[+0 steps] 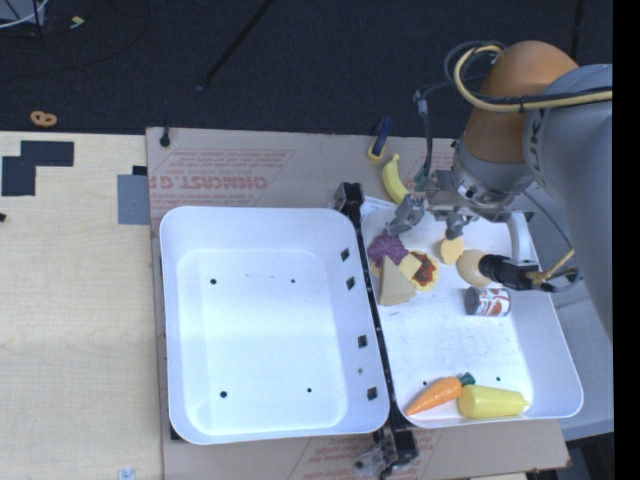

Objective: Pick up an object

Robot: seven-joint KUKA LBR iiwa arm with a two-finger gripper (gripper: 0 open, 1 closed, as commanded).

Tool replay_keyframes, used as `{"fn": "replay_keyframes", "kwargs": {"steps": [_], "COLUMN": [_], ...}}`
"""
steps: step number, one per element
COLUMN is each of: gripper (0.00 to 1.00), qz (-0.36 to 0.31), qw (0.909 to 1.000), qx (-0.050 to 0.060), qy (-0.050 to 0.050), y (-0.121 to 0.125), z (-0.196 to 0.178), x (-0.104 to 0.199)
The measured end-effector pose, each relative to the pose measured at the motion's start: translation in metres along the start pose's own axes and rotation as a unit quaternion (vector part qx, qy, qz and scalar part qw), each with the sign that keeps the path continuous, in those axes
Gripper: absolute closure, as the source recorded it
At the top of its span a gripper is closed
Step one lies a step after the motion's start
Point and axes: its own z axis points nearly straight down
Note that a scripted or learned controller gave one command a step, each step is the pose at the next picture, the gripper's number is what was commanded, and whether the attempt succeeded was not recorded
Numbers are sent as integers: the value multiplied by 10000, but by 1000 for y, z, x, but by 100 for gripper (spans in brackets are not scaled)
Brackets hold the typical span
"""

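Observation:
My gripper [430,220] hovers over the back of the right bin [545,353], its two fingers spread apart and open, with nothing between them. Just below its left finger lie a purple piece [386,249], a tan wedge [397,285] and a red-and-yellow slice [423,269]. A pale yellow chunk [451,252] sits under the right finger. A banana [392,179] rests at the bin's back edge, left of the gripper. Further right are a beige roll [474,267] and a small can [488,303]. A carrot [437,395] and a yellow fruit [490,401] lie at the front.
The left bin [190,268] stands beside the right one, with a black divider [366,308] between them. The arm's grey body and orange band [525,78] rise at the right. A blue clip [380,138] sits on the cardboard behind the bins.

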Motion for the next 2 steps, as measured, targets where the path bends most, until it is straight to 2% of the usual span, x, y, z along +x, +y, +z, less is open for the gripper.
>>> {"fn": "replay_keyframes", "kwargs": {"steps": [1, 2], "gripper": [0, 0], "qz": [25, 17], "qw": [10000, 10000], "qx": [96, 71], "qy": [0, 9], "y": [-14, -39], "z": [101, 107], "x": [-36, -52]}}
